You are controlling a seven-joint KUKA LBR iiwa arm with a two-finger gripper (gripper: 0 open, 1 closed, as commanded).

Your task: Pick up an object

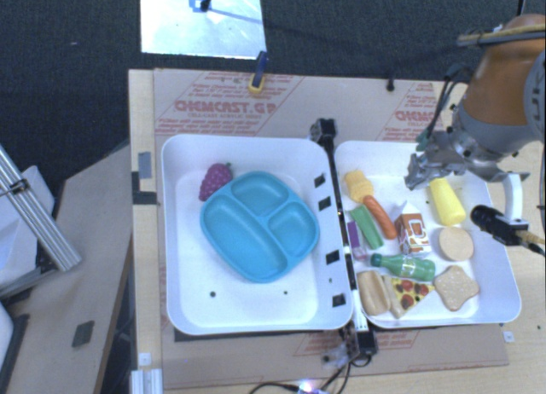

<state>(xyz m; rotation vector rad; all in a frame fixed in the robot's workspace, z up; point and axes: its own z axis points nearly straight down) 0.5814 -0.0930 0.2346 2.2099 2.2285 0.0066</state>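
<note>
**Tool hangs over the far side of the toy-food bin**

The arm's tool (424, 170) hovers above the right bin (503, 298), at its far edge, just beside the upper end of a yellow banana-like piece (447, 201). Whether it is spread or pressed together cannot be told, and nothing is seen pinched in it.

Taking the yellow piece as the landmark: to its left lie a small yellow corn-like toy (359, 186), an orange carrot (380, 217) and a green vegetable stick (367, 227). Nearer the camera from it sit a small orange-and-white carton (414, 232) and a round tan cookie (455, 244). Further toward the camera lie a green bottle (403, 266), a hot dog bun (373, 292), a pizza slice (408, 293) and a slice of toast (455, 287).

Well to its left, the left bin (183, 298) holds a blue divided plate (258, 225) with a bunch of purple grapes (215, 180) touching its far-left rim. Both bins rest on the worktop (230, 102).
</note>
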